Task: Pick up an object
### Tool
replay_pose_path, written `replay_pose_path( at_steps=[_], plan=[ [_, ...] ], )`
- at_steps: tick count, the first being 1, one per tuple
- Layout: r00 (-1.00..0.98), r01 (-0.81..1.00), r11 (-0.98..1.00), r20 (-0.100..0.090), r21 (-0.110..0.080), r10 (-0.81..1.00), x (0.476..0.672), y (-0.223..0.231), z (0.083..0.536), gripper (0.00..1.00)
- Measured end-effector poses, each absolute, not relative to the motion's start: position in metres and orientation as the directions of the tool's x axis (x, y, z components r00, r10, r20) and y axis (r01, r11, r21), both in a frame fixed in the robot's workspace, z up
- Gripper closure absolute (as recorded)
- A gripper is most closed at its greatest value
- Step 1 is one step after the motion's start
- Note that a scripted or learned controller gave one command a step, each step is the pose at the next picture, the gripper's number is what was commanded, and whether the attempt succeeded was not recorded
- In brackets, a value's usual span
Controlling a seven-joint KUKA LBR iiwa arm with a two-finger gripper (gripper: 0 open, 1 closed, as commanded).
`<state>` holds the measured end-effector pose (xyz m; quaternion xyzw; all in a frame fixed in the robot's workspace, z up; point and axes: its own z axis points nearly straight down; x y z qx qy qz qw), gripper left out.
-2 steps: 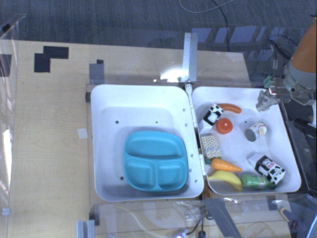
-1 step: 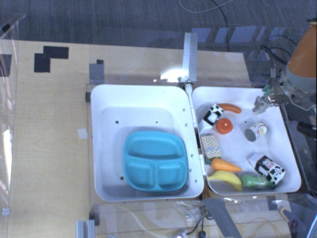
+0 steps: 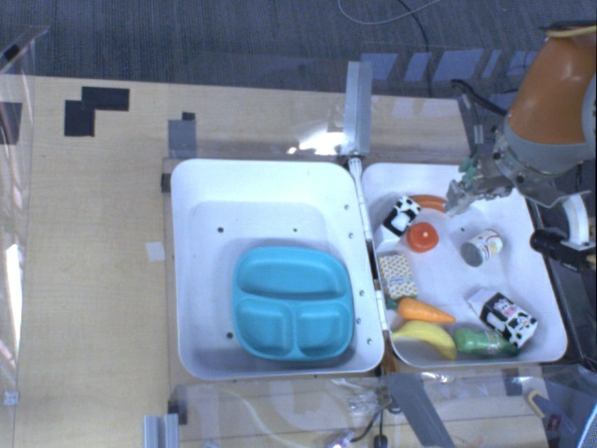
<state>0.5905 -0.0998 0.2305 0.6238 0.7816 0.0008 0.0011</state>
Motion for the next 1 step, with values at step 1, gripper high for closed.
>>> replay_pose_path(
  at_steps=[1],
  plan=[
    [-0.245,0.969,0.245,-0.002,0.002,0.969,0.5843,-0.1247,0.2327,1.0]
  ],
)
